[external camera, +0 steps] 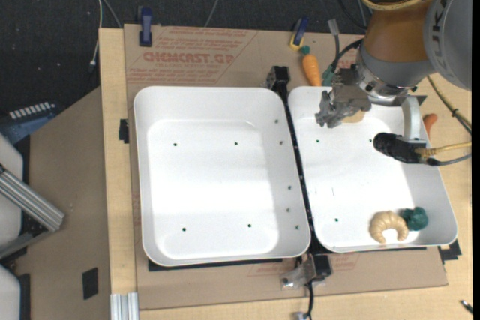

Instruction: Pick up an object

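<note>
My gripper (330,116) hangs low over the back left corner of the right bin (352,183). A small tan patch (357,115) shows just beside it on the right, and I cannot tell what it is or whether it is held. A beige croissant-shaped piece (389,226) lies in the front right corner of that bin. A small teal object (415,218) touches its right side. The left bin (214,105) sits beside it to the left.
An orange carrot-like piece (310,69) lies on the cardboard behind the right bin, outside it. Another small orange item (429,121) sits at the right bin's far right rim. Blue clamps (145,25) hold the board's back edge.
</note>
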`<action>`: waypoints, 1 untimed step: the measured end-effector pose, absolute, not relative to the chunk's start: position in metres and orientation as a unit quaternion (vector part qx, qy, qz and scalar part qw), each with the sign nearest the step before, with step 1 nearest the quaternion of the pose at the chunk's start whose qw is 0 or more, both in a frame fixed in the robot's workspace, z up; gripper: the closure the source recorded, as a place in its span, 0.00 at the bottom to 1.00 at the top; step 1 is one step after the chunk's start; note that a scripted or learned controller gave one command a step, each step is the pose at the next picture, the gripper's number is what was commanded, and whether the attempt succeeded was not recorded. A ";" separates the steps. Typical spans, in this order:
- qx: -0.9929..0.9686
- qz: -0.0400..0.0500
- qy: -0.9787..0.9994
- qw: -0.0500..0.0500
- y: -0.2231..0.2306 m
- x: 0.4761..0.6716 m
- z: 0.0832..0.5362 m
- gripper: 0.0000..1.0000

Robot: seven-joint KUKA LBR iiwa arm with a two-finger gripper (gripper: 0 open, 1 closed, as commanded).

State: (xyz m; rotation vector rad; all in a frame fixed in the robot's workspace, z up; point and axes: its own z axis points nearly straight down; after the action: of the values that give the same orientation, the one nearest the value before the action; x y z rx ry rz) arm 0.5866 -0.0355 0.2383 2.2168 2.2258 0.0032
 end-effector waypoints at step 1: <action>0.706 0.001 0.709 0.000 0.015 0.578 0.246 1.00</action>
State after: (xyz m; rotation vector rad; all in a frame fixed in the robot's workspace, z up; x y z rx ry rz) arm 0.5777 0.0153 0.2458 2.2173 2.2267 0.0022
